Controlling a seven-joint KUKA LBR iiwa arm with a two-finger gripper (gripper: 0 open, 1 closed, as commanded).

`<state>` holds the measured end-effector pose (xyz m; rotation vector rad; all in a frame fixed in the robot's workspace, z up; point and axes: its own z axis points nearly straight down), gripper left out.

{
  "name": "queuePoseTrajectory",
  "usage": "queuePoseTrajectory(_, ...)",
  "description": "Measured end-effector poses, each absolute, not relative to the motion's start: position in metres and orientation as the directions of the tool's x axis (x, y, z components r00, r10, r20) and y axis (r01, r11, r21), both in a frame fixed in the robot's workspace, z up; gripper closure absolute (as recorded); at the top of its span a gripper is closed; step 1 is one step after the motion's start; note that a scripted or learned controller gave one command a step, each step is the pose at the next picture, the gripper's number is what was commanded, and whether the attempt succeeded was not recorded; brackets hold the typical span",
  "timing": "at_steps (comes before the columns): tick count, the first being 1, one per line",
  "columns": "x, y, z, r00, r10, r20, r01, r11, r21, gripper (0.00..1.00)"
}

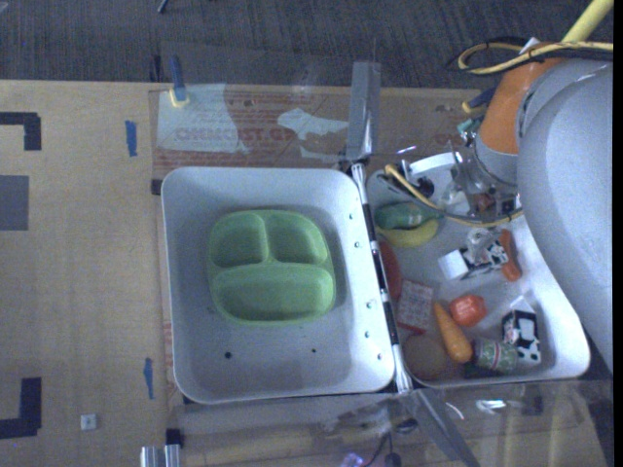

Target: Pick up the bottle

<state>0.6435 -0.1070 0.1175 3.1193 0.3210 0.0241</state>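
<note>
Reaching into the right bin (560, 358) from its upper right, the arm (574, 173) is in the approach step, and you have no grasp to count yet. The hand (479, 195) sits low over the bin's upper part, above a jumble of small things, and whether it is open or closed cannot be told, nor whether anything is in it; wrist, cables and clutter blur together there.

As for the bottle, no clear candidate stands out. The likeliest, by my judgement, is the small green-sided container (496, 356) lying on its side near the bin's lower edge, just beside a carrot (452, 331) and a black-and-white cow-patterned carton (524, 331). If that is your target, it lies well apart from the hand, at the opposite end of the bin.

Your next move then calls for travelling down the bin toward that lower edge, lining up across the container's narrow width, and descending without nudging the carrot or the carton.

The left bin (185, 290) holds a green divided plate (273, 266) and plays no part here.
</note>
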Motion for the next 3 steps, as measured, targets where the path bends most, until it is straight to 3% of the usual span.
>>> queuePoseTrajectory(1, 0.6438, -0.1079, 0.1258, 0.979, 0.203, 0.012, 0.203, -0.979, 0.006, 1.0)
queuePoseTrajectory(2, 0.6436, -0.1079, 0.1256, 0.979, 0.202, 0.012, 0.202, -0.979, 0.006, 0.0)
queuePoseTrajectory(3, 0.6436, -0.1079, 0.1256, 0.979, 0.202, 0.012, 0.202, -0.979, 0.006, 0.0)
